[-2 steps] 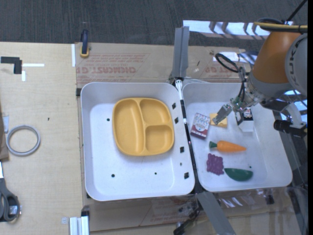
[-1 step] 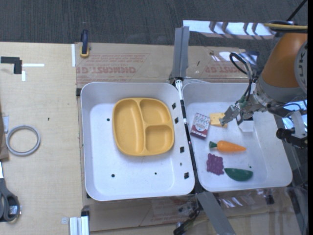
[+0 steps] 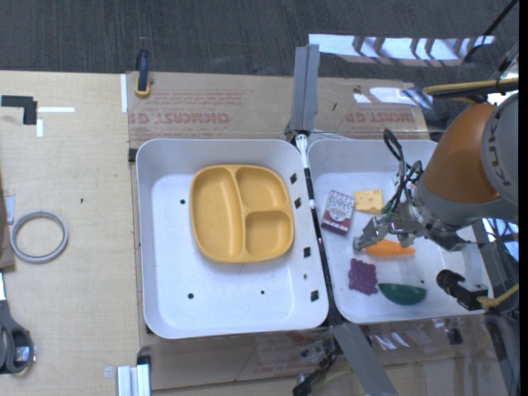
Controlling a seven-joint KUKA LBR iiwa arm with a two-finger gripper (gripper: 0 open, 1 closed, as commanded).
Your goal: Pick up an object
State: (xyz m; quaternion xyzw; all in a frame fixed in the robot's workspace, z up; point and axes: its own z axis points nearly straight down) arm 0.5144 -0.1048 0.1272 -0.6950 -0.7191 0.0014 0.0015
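At the near edge of the right bin [image 3: 346,308] lie a green piece [image 3: 403,293] and, just to its left, a purple cluster [image 3: 362,276]. Just beyond them an orange carrot [image 3: 393,252] lies crosswise, and the end effector [image 3: 369,238] is down at its left end, touching or nearly so; whether it is clenched or released, or grips the carrot at all, I cannot tell. The grey arm [image 3: 462,172] with its orange band reaches in from the right, over the bin's right side. Farther back sit a small red and white box [image 3: 337,211] and, just right of it, a yellow block [image 3: 368,201].

In the left bin [image 3: 165,304] a yellow divided plate [image 3: 242,213] lies near the middle, toward the far wall.

On the counter [image 3: 66,304], well left of the bins, lies a grey ring [image 3: 37,236]. Beyond the bins, flat brown cardboard [image 3: 214,110] lies against their far edge.
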